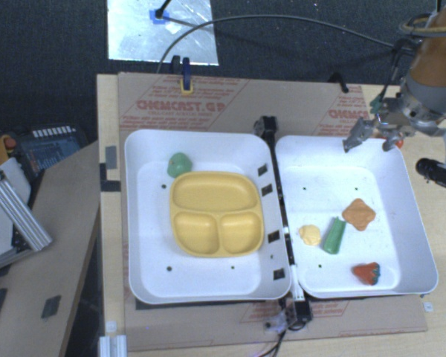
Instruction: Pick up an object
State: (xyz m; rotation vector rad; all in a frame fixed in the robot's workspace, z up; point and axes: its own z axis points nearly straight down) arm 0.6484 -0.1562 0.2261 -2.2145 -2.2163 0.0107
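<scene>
In the right bin lie an orange waffle-like piece, a green stick-shaped piece, a small pale yellow piece and a red piece. A green lump rests in the left bin, just behind the yellow divided tray. My gripper hovers over the back right corner of the right bin, well behind the orange piece. Its two fingers are spread apart and hold nothing.
The two bins meet at a black-clipped seam in the middle. A cable arcs across the dark floor behind the bench. A silver sheet lies at the back left, and metal hardware stands off the bench's left side.
</scene>
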